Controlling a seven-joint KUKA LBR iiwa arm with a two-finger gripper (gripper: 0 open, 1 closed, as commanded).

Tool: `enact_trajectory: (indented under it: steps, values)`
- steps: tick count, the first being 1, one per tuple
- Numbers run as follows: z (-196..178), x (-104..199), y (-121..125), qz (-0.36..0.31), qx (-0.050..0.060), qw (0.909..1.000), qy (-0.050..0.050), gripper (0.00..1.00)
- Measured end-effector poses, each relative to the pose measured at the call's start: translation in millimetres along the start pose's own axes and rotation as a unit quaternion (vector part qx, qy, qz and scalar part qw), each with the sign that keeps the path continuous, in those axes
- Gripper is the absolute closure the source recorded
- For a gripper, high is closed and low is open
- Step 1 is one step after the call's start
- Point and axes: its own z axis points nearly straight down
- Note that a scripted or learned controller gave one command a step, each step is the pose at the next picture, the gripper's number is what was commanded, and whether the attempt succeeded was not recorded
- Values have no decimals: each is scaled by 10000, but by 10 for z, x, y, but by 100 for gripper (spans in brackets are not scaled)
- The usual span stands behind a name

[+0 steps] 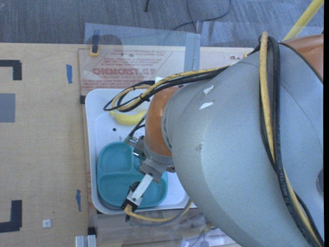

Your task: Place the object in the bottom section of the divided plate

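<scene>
Camera view puts the pale yellow, curved, banana-like object (127, 118) in the shallow white bin (95, 138), just above the teal plastic divided plate (114, 161), with its long axis crosswise. My gripper (152, 164) hangs over the plate, so the object lies up-view of it. I cannot tell whether the gripper is open or closed.

One word can be read. It is on the flat sheet (128, 60) with the brown paper skin. The sheet lies on the wooden bench (41, 138), just past the far edge of the white bin (91, 138). The word is in big red letters (119, 71) and says "CHEMCAST". A few more red marks come right after it, but they are too blurry to tell. Above the big word run some lines of small red print (131, 57). They are too tiny to read.
</scene>
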Motion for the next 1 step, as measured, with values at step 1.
enact_trajectory:
  steps: [1]
  values:
    - [-137,-223,27,-922,126,9957,-31,100]
